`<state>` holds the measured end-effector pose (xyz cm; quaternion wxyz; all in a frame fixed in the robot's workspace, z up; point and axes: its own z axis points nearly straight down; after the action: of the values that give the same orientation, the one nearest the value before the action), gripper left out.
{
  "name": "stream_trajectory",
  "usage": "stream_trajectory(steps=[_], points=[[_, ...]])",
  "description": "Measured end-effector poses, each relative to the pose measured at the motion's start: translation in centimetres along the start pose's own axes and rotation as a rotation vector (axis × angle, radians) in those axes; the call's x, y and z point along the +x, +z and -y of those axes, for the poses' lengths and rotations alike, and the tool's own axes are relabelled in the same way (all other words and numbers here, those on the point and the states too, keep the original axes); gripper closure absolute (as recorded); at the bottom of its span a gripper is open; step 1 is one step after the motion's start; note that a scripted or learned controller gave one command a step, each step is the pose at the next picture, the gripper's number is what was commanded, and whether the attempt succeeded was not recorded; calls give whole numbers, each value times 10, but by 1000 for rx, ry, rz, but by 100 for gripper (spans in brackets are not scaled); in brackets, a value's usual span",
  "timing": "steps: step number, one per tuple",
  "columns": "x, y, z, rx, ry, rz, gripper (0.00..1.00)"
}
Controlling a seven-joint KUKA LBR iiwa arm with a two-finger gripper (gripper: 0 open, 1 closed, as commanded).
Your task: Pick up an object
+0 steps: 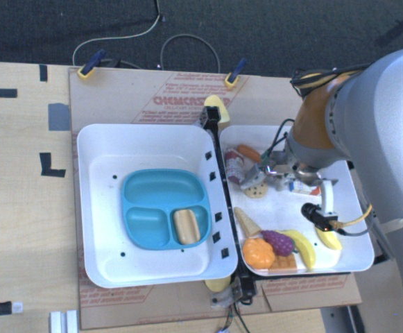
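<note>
From above, the fingers (276, 173) sit low in the right bin (357, 259), near a cookie (256, 190); how far apart they stand cannot be told. Orange (259, 253), grapes (278, 241) and banana (303, 247) lie nearer the front rim.

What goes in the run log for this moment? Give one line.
arm: over right white bin | hand: low beside round tan cookie | grasp: unconfirmed | blue divided plastic tray: left bin, holds tan bread roll
</note>
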<state>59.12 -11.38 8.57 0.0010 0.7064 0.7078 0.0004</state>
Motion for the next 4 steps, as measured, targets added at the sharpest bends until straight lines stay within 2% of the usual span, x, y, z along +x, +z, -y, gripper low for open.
stream_trajectory(steps=[1, 2, 3, 4], points=[[18, 0, -45, -1, -1, 0, 0], [10, -5, -72, 35, 4, -10, 0], [5, -13, -69, 39, 0, 3, 100], [57, -121, -23, -5, -3, -2, 100]])
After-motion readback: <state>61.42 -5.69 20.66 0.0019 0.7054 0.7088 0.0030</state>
